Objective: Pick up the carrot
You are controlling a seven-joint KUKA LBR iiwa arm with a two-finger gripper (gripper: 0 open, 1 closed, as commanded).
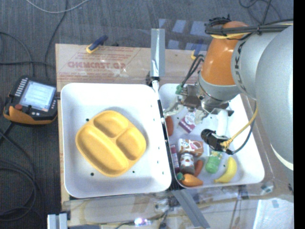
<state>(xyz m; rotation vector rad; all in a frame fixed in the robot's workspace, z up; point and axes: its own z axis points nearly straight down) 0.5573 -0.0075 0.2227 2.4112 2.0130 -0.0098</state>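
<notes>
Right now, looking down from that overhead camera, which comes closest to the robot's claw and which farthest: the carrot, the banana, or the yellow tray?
Measured from the gripper, at the far end of the right bin:
1. Banana, in the right bin's near right corner.
2. Carrot, at the same bin's near edge; only a little farther than the banana, so these two are close.
3. Yellow tray, over in the left bin, clearly farthest.

Orange carrot (pixel 192 179), lying flat, near front-left corner of right bin (pixel 248 175)

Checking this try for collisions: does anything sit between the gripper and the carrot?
Yes. The gripper is over the right bin's far end; the carrot lies at the near edge. A brown-labelled bottle lies between them, close to the carrot.
</notes>
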